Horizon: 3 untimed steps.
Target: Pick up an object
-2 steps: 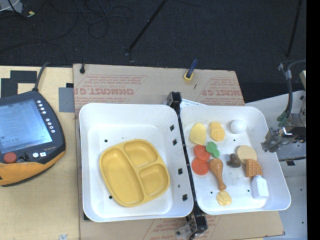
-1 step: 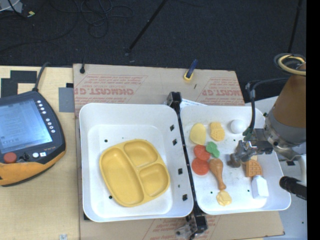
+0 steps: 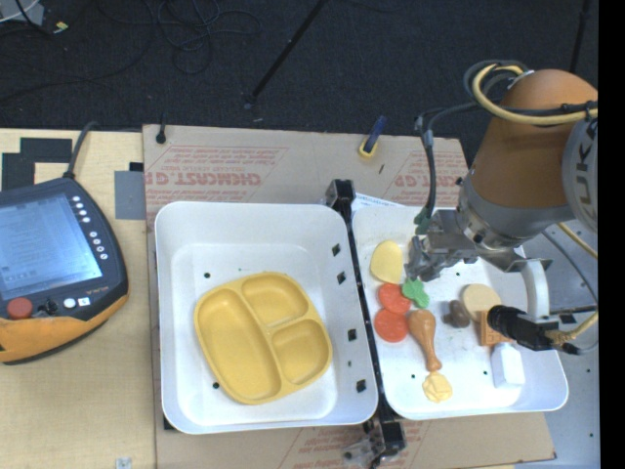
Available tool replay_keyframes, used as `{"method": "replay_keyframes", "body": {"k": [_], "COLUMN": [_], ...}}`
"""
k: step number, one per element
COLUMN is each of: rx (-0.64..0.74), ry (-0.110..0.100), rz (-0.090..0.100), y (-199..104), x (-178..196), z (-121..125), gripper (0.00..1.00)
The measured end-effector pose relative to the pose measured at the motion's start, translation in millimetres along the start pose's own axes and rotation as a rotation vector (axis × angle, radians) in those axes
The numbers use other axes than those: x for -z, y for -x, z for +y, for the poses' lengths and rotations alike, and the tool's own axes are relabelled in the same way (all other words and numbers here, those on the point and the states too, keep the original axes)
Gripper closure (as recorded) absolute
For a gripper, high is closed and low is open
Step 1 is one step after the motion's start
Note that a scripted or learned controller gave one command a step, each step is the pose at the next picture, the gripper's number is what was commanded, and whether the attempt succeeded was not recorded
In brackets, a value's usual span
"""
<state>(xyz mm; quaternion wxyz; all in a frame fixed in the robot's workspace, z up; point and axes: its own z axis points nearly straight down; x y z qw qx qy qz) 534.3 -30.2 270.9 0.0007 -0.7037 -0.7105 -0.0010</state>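
Gripper (image 3: 422, 264) low in the right bin (image 3: 547, 389), among toy food.
We cannot tell its grasp; it sits just above the green piece (image 3: 415, 292), near the divider, open floor toward the bin's right wall.

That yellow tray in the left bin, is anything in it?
Empty. The yellow tray lies flat, all three compartments showing bare yellow.

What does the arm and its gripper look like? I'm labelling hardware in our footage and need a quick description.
The arm is a thick, rounded body, grey with a broad orange band above the wrist. A yellowish cable loops over its top, and a thin dark cable runs down beside it toward the wrist. The gripper is a compact dark grey metal assembly.
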Motion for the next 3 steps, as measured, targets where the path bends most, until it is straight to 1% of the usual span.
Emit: {"method": "replay_keyframes", "body": {"k": [1, 2, 3], "rx": [-0.002, -0.006, -0.004], "ry": [0.005, -0.004, -0.007], "rz": [0.001, -0.003, -0.003], "y": [-49.7, -47.8, -47.6], "x": [108.7, 102.3, 111.9], "z": [-59.4, -58.0, -57.7], "gripper": [1.0, 0.0, 1.0]}}
